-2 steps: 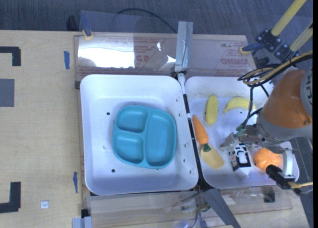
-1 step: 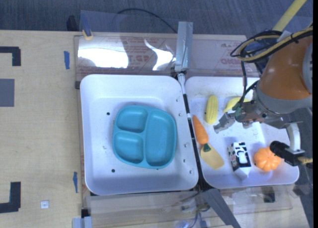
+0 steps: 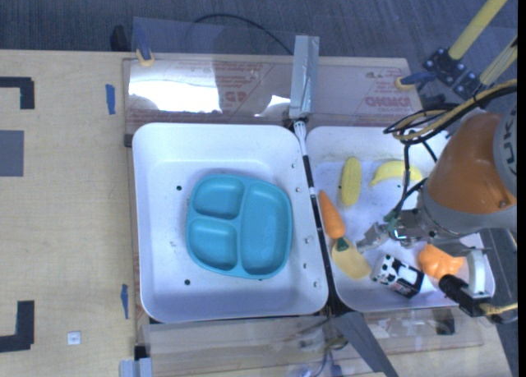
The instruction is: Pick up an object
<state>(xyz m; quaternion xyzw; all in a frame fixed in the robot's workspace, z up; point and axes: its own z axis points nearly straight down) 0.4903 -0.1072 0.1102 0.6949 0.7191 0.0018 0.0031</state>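
Bright, even light — glare on plastic sheet (image 3: 214, 88)

Arm (image 3: 481, 166): reaches in from the right, bent low, orange band uppermost.
Gripper (image 3: 380, 234): at the arm's left end, pointing left.

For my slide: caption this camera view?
Gripper hovers over toy foods in right bin; blue plate in left.

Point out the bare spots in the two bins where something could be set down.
Left bin: a bare white margin all round the blue divided plate, widest along the top and left.

Right bin: a small bare strip above the corn cob and banana. Lower down it is crowded: carrot, toy cow, orange toy, the arm.
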